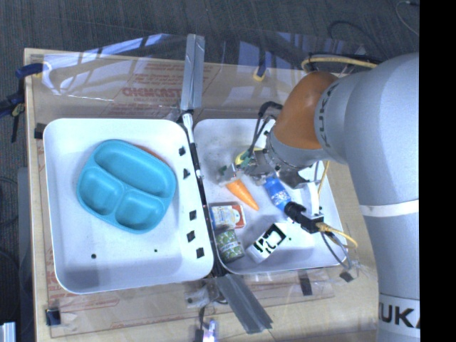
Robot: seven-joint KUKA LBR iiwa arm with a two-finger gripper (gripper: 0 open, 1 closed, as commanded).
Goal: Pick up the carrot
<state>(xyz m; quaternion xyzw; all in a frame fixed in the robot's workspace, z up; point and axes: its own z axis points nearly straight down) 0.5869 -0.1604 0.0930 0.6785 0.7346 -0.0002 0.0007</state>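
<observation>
Low in the right-hand bin, the claw is mostly hidden under the grey arm and its orange band; whether it is spread or pressed together cannot be told. Just at its 6 o'clock lies the small orange tapered carrot, flat on the floor of the right shallow white bin, pointing toward 4 o'clock and apart from the claw. At the carrot's 3 o'clock sits a blue plastic bottle, and at its 6 o'clock a small printed carton with a red label, touching a dark green patterned packet below it. A white block with black markings lies toward 5 o'clock. The left shallow white bin holds a turquoise three-compartment plastic tray. Both bins rest on a pale wooden surface printed with faded red lettering, under clear sheeting. Around the surface, dark grey carpet covers the floor.
</observation>
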